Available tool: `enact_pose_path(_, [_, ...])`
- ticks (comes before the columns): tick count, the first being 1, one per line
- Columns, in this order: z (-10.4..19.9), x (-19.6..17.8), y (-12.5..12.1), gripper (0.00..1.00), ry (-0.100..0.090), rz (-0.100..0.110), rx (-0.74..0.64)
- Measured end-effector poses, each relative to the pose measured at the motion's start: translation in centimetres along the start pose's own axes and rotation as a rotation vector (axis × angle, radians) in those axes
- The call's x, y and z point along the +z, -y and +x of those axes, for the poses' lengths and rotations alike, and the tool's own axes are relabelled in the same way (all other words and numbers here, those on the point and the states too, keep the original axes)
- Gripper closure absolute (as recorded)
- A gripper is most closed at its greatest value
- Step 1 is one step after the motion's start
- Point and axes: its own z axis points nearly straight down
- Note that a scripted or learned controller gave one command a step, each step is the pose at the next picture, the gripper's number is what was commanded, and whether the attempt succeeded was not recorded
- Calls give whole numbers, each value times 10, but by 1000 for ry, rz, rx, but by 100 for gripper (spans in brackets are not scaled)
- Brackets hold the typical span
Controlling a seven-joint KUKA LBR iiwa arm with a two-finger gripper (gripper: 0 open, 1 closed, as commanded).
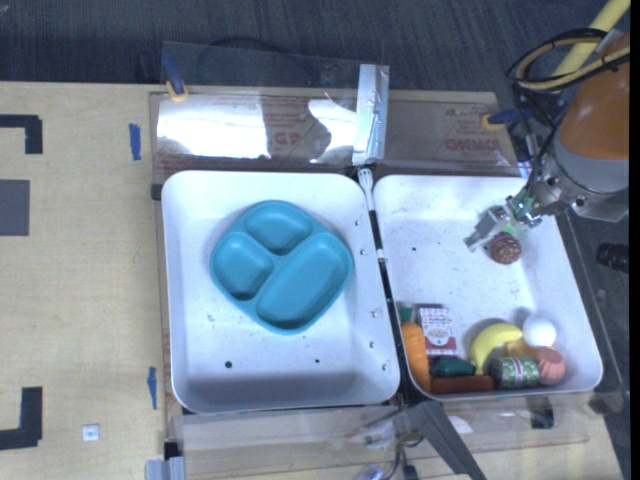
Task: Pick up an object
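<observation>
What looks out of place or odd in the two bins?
Little stands out. The blue tray lies askew in the left bin. One brown ball sits apart from the pile, beside the gripper.

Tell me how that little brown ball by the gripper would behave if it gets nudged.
The brown ball looks round, so it would probably roll across the right bin. It seems small, likely light. The gripper sits beside it, so a glancing touch may push it away.

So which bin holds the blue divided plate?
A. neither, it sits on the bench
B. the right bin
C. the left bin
C: the blue divided plate lies in the middle of the left bin, while the right bin holds the small food items and the tool.
</observation>
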Motion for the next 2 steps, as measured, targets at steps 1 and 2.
enact_pose_path(1, [-53, 69, -62, 0, 1, 0, 223])
enact_pose_path(2, [-75, 68, -18, 0, 1, 1, 240])
